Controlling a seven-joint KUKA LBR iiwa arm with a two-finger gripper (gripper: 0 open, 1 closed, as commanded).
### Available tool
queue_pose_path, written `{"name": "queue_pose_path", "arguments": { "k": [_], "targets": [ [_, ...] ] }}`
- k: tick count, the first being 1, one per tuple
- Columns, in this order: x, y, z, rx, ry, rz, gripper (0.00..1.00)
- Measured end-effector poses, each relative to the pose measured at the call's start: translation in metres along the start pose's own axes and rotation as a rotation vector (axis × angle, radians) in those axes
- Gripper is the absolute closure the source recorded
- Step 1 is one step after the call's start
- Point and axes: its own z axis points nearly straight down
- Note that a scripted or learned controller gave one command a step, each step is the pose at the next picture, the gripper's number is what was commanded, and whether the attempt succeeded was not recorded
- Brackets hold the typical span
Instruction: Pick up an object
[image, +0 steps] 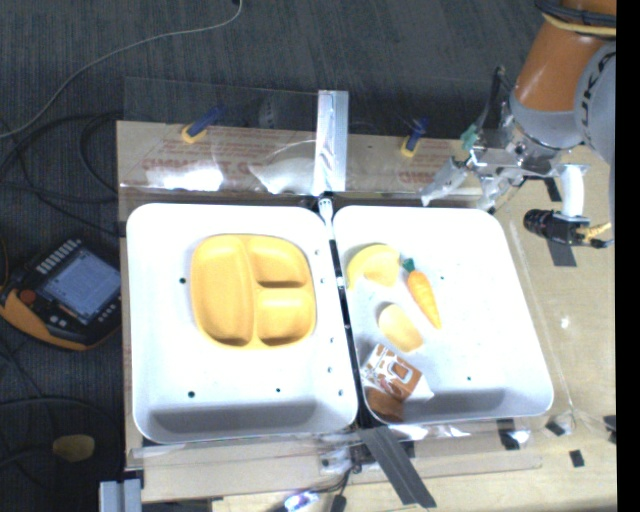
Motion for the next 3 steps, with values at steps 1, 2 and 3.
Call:
{"name": "queue_pose_path", "arguments": {
  "k": [1, 2, 3],
  "targets": [
    [0.041, 0.0, 0.14, 0.001, -0.002, 0.004, 0.0],
    [0.017, -0.041, 0.169, -0.011, -0.004, -0.067, 0.0],
    [0.009, -0.09, 0.168, -0.012, -0.005, -0.115, 0.0]
  ]
}}
